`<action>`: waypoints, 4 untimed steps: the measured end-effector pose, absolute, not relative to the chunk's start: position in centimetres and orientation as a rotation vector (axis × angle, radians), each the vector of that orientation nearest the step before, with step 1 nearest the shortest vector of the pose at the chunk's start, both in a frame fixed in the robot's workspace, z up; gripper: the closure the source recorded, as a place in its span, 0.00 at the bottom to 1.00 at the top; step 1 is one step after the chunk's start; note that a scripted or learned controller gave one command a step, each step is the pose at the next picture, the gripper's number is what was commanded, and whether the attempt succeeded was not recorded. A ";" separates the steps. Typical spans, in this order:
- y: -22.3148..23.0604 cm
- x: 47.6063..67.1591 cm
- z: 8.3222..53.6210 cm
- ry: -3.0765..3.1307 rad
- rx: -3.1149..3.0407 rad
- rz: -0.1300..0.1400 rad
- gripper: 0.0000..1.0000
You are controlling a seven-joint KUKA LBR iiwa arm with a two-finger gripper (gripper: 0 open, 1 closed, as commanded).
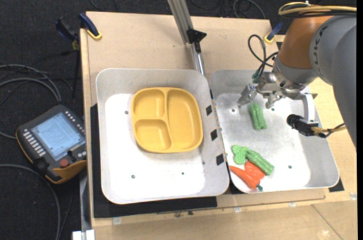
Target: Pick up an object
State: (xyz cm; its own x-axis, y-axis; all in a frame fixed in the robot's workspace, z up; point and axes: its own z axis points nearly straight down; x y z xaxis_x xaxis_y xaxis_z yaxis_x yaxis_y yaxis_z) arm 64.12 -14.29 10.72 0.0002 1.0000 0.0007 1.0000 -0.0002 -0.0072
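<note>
A small green toy vegetable [258,117], ridged and stubby, lies flat in the upper middle of the right bin, its long axis running roughly up and down the view. Near that bin's front left corner sits a cluster: a green leafy piece [240,154], a longer green pod [260,162] slanting toward the lower right, and an orange-red carrot [248,175] just below, touching the pod.
</note>
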 end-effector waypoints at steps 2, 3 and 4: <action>-15.2 64.1 17.9 -2.225 -2.227 -0.005 1.00; -15.2 64.2 22.1 -2.228 -2.223 -0.005 1.00; -9.3 63.9 22.8 -2.230 -2.212 -0.003 1.00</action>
State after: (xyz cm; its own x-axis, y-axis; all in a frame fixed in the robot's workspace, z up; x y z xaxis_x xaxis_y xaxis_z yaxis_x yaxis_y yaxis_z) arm 63.89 -9.26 22.78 -0.0082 1.0000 0.0020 1.0000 0.0082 0.0005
